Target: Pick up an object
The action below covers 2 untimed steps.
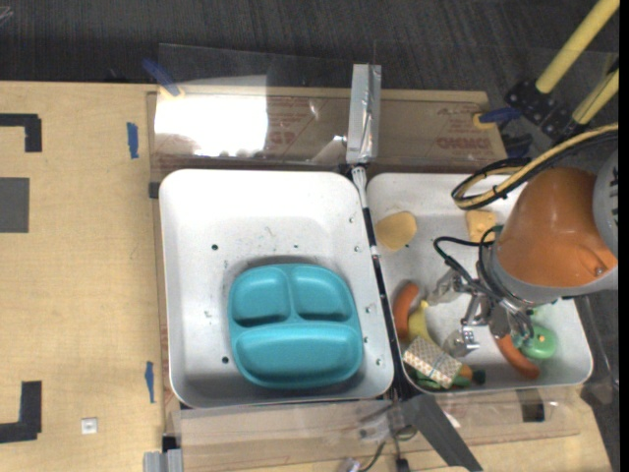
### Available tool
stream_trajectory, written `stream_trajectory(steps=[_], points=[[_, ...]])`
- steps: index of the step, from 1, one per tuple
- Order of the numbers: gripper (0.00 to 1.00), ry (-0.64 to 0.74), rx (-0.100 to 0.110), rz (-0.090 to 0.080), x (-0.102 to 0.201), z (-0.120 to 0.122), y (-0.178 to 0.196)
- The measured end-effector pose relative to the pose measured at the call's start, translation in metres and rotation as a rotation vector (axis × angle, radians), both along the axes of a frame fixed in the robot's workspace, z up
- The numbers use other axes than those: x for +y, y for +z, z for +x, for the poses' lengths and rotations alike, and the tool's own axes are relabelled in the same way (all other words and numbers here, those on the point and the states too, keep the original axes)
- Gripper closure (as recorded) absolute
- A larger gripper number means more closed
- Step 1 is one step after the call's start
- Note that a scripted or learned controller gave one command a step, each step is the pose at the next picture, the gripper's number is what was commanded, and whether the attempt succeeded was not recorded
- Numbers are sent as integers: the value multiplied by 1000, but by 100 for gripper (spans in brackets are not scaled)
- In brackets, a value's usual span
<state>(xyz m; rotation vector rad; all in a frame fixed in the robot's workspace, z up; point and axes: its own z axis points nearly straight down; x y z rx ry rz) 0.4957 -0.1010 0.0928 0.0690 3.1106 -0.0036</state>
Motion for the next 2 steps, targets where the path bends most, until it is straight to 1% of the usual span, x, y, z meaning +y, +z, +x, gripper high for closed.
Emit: stream_trajectory(steps=[1,2], points=[[0,-44,21,3,-22,82,40],[0,-380,15,9,7,10,-3]])
